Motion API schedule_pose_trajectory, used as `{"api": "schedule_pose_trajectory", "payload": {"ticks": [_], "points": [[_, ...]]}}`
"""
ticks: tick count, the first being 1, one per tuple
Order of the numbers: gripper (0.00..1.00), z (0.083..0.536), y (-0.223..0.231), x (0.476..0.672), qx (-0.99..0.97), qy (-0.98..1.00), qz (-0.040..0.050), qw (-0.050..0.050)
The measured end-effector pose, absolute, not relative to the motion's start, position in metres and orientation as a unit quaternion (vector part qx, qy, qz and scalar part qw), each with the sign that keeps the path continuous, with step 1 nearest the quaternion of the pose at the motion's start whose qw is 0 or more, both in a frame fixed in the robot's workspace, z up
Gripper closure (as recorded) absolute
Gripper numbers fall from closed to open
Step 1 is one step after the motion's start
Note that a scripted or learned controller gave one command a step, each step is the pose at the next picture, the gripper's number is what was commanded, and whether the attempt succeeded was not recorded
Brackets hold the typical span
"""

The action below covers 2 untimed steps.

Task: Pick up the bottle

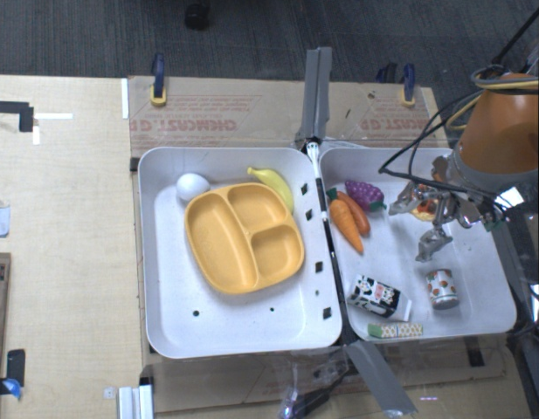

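The bottle point(376, 297) is small, with a black-and-white cow pattern and a white cap. It lies on its side near the front of the right bin point(500, 308). My gripper point(432, 243) hangs over the middle of the right bin, behind and to the right of the bottle and well apart from it. Nothing shows in its grasp. The arm's orange band point(505, 129) sits above it at the right edge.
A small can point(441, 288) stands just in front of the gripper. Two carrots point(348, 220) and purple grapes point(365, 193) lie at the right bin's back left. The left bin point(155, 260) holds a yellow divided plate point(243, 236), a banana point(274, 184) and a white egg point(192, 185).
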<state>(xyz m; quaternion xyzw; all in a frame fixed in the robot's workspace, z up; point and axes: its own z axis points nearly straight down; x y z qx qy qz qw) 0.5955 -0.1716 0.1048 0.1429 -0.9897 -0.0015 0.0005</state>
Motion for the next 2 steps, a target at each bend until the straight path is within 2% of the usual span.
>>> {"api": "schedule_pose_trajectory", "payload": {"ticks": [1, 2], "points": [[0.0, 0.089, -0.138, 0.513, 0.192, -0.981, -0.0019, 0.001], [0.0, 0.089, -0.117, 0.588, 0.259, -0.966, -0.0013, -0.001]]}}
